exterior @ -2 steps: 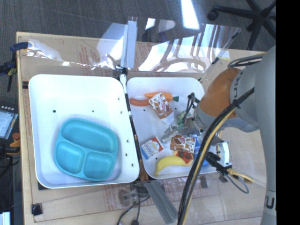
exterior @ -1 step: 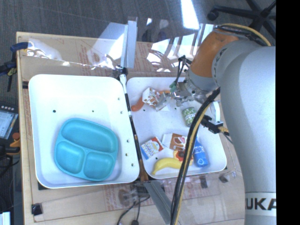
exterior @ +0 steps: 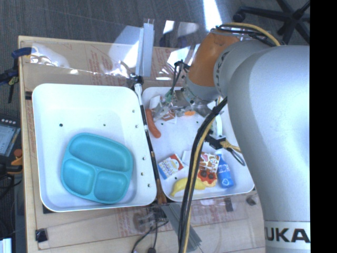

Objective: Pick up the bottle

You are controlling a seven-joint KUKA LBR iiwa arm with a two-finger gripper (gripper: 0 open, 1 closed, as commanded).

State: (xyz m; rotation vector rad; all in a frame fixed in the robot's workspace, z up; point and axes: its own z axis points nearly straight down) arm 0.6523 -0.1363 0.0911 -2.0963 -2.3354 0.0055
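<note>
The claw (exterior: 169, 105) hangs low over the right bin's (exterior: 243, 188) far left corner; I cannot tell its grip. An orange stick (exterior: 153, 124) lies just beside it. The blue bottle (exterior: 225, 174) rests near the front edge, beside a yellow banana (exterior: 185, 185).

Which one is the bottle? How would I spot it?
Look in the right bin, at its near right corner. The bottle lies there beside a red snack packet and above a banana. It is the only blue thing in that bin.
</note>
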